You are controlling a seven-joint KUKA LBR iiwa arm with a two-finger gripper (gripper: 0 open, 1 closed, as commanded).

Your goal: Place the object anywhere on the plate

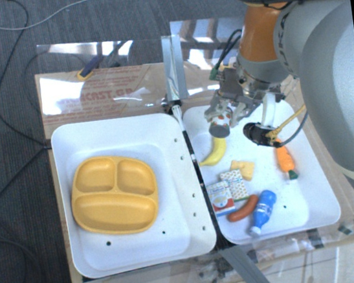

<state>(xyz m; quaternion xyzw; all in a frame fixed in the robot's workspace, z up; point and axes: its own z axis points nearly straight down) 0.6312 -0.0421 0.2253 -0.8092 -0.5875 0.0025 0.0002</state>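
A yellow plate (114, 194) with three compartments lies in the left bin (78, 135). My gripper (219, 124) hangs over the far left part of the right bin (319, 199), right above the upper end of a yellow banana (214, 153). Whether it holds anything is unclear from this angle. Nearer the front of the right bin lie a cheese wedge (243, 169), a small printed carton (227, 191), a red sausage (241, 208), a blue bottle (262, 210) and an orange carrot (285, 161).
A raised rim (198, 180) divides the two bins. The grey arm with its orange band (264, 20) comes in from the upper right over the right bin's far side. Clear panels (173, 66) stand behind the bins.
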